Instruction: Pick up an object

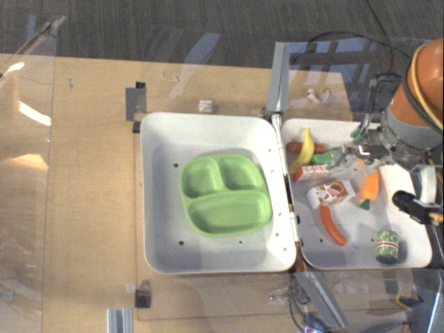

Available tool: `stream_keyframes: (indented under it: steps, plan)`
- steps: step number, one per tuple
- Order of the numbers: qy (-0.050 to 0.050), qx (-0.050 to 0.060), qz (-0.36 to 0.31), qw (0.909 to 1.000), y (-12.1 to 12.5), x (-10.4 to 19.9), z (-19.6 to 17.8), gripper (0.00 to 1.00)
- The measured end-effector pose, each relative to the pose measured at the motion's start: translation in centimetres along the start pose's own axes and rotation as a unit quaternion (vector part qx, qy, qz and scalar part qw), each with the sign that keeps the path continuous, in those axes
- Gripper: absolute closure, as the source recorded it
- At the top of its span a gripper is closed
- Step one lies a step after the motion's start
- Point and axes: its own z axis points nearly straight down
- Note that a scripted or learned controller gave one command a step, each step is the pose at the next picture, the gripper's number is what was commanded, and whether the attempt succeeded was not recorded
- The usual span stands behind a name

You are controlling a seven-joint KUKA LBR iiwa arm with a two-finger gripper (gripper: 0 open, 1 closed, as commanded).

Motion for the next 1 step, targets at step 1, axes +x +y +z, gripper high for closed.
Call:
stream_keyframes:
  steps: [1]
  plan:
    - [0.000,-0.001,0.090,0.9960,4.60,-1.64,10.99,0.00]
